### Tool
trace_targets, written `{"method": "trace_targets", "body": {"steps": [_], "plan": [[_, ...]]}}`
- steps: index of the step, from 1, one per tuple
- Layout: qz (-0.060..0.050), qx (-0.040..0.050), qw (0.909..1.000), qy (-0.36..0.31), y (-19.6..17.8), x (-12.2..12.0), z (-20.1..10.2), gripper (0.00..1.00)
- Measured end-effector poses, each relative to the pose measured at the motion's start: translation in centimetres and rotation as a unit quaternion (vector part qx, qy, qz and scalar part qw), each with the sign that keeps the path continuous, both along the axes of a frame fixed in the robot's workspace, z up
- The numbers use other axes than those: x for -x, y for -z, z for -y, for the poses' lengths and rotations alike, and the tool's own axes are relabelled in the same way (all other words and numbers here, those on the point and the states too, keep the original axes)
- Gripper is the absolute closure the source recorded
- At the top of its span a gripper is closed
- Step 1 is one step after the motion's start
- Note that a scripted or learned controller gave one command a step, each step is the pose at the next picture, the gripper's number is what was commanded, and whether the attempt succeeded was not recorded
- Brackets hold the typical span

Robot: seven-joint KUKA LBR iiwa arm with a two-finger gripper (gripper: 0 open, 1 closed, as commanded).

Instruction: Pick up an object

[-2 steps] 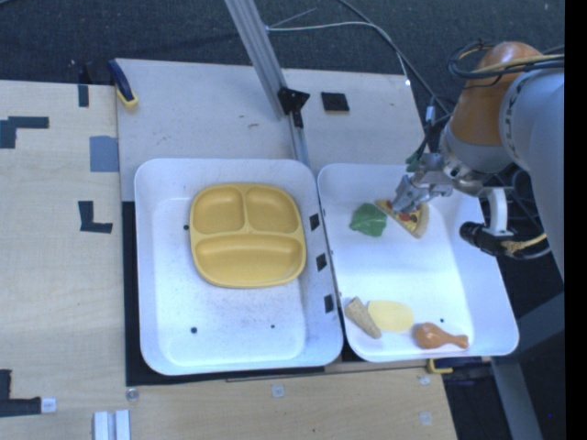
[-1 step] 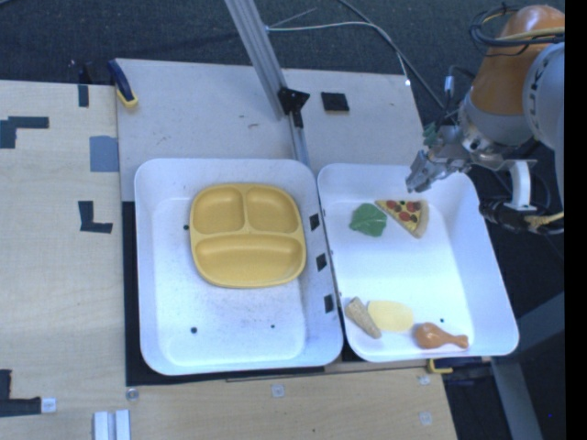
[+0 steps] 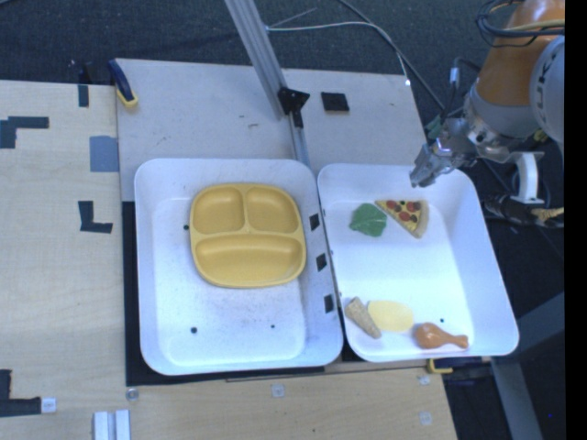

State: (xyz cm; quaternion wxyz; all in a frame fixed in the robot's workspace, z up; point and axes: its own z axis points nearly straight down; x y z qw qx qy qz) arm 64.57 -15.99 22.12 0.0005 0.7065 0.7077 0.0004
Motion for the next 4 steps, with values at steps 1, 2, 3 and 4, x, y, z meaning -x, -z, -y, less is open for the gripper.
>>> {"method": "trace_targets", "body": {"steps": [1, 2, 3, 4], "plan": [[-0.002, -0.0005, 1.0, -0.001, -0.9, 1.6, -4.8, 1.0], [-0.003, -0.0005, 1.0, -0.002, 0.3, 2.8, -10.0, 1.0], [-0.003, -0.0003, 1.0, -0.002, 1.2, 4.1, -14.8, 1.0], [-0.002, -0.0006, 1.0, -0.002, -0.1, 5.4, -20.3, 1.0]]}}
